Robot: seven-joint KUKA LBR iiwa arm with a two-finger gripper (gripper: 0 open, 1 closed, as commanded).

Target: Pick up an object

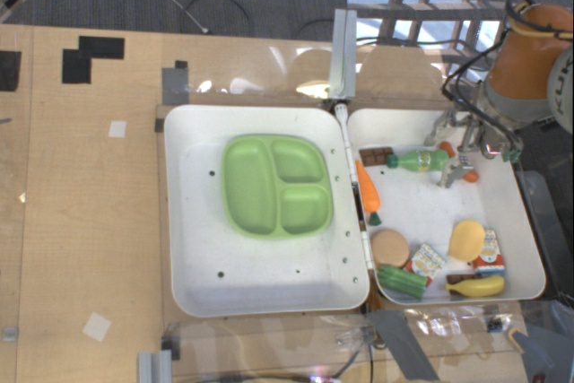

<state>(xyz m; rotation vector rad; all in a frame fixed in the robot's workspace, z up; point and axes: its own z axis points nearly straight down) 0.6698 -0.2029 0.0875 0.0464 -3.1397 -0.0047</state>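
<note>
In the right-hand shallow white bin (529, 220) on the pale wooden desk (81, 220), my jaws hang over the far end, just right of a green plastic bottle (420, 161) that lies on its side; I cannot tell whether they are released or clenched, since their metal blurs together from above. My gripper (456, 168) sits close to the bottle's end, and I cannot tell whether it touches. No writing is legible anywhere; a small white packet (428, 259) and a red, white and blue carton (490, 258) carry print too small to read.

A dark brown bar (376, 158) lies just left of the bottle. An orange toy carrot with a green tip (368, 191) rests along the dividing wall. Near the front edge crowd a tan round bun (390, 248), a green cucumber-like piece (401, 282), a yellow rounded lump (466, 239) and a yellow banana (477, 285). The middle of this bin's floor is bare white.

The left white bin (206, 282) holds a green three-compartment plastic plate (276, 185), with bare floor all around it.
</note>
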